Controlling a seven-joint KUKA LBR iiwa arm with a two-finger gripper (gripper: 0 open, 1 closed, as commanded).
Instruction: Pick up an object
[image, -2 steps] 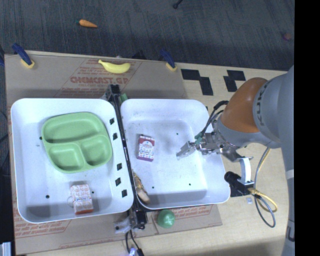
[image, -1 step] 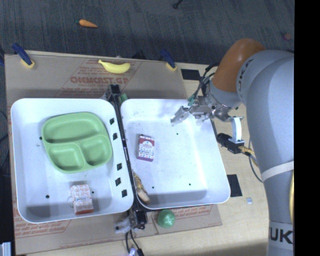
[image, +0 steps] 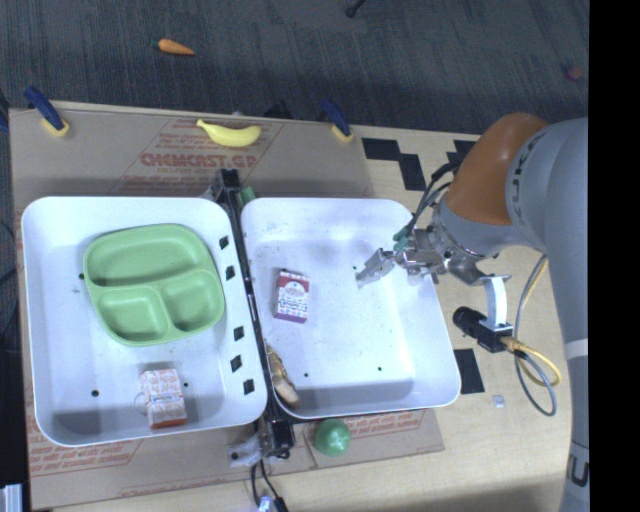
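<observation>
A small red box (image: 291, 297) lies in the left part of the right white bin (image: 400, 365). My gripper (image: 374, 267) hangs over that bin's upper middle, to the right of the red box and a little above it in the picture, with a gap of bare bin floor between them. Nothing shows in the gripper. A tan object (image: 279, 381) rests against the bin's lower left corner. The left bin (image: 50, 330) holds a green divided plate (image: 153, 283) and a small orange and white box (image: 163, 396).
The arm (image: 500, 200) comes in from the right over the right bin's rim. A black divider (image: 243, 290) runs between the bins. A yellow banana (image: 229, 131) lies behind the bins, and a green ball (image: 332, 436) lies in front of them.
</observation>
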